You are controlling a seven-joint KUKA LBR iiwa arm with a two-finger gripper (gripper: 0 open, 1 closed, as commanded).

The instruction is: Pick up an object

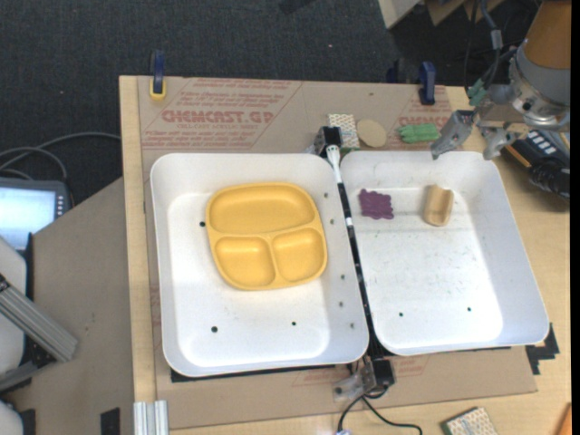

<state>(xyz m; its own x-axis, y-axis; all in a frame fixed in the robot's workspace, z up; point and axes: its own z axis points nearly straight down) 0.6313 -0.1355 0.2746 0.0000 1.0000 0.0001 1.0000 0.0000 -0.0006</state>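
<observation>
In the right bin [507,279] lie a flat purple piece [376,204] and, just right of it, a short tan block [439,206]. A yellow divided plate [267,234] sits in the left bin [181,306]. My gripper [471,141] hangs over the far rim of the right bin, beyond the tan block and slightly to its right. Its two grey fingers [450,136] stand spread apart, open, with nothing between them.
On the brown board behind the bins lie a tan round disc [372,133] and a small green object [419,133]. Blue clamps [427,81] hold the board's far edge. The arm's orange band [548,34] is at the upper right.
</observation>
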